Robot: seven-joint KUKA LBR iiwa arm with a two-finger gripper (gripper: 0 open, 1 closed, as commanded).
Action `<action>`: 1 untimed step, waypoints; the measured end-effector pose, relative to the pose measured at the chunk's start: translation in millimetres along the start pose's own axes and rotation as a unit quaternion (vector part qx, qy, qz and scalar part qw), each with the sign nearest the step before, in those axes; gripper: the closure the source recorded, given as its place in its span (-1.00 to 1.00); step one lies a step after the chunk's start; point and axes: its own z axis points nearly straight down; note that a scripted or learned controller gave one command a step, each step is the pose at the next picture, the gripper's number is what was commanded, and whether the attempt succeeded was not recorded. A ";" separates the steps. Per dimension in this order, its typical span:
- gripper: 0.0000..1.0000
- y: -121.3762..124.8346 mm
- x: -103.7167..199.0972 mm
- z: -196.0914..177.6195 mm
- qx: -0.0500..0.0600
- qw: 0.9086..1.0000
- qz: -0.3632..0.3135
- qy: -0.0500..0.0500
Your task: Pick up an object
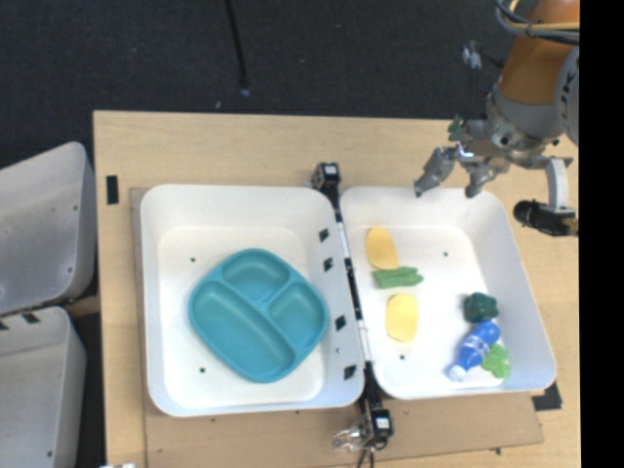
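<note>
My gripper (451, 180) hangs open above the far rim of the right bin (487, 224), with nothing between its fingers. Below it in that bin lie a yellow piece (381, 247), a green pod-shaped piece (397, 278) and a second yellow piece (402, 317). Toward the bin's right side sit a dark green lump (480, 307), a blue bottle-like toy (472, 347) and a light green piece (497, 362). All of these objects lie apart from the gripper.
The left bin (171, 222) holds a teal divided plate (256, 312). A black clip (326, 175) sits at the far end of the seam between the bins. Bare wooden bench (244, 149) runs behind both bins.
</note>
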 end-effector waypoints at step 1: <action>-1.00 1.0 0.7 -7.8 -0.005 1.000 0.000 0.000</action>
